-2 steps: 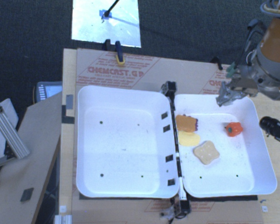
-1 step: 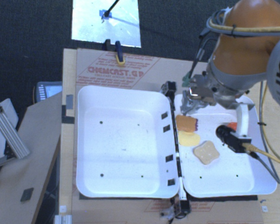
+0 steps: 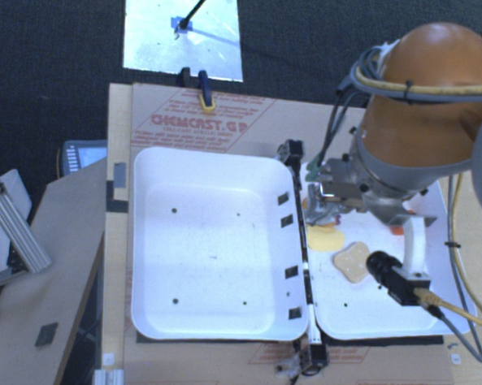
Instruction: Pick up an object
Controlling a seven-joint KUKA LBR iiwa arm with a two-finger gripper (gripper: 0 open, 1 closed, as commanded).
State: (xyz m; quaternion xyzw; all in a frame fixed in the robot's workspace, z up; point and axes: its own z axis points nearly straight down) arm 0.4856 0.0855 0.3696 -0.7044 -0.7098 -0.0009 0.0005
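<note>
Descending over right-hand bin (image 3: pixel 380 322), right of frame centre; approach step judged in hand. Claw (image 3: pixel 320 199) low beside bin divider; jaw state: cannot tell. Yellow piece (image 3: pixel 326 239) and tan piece (image 3: pixel 351 262) just below. Next: centre, lower, close.

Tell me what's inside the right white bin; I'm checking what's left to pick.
Right white bin holds a yellow flat piece, a tan toast-shaped piece and something red; the arm covers the rest.
</note>
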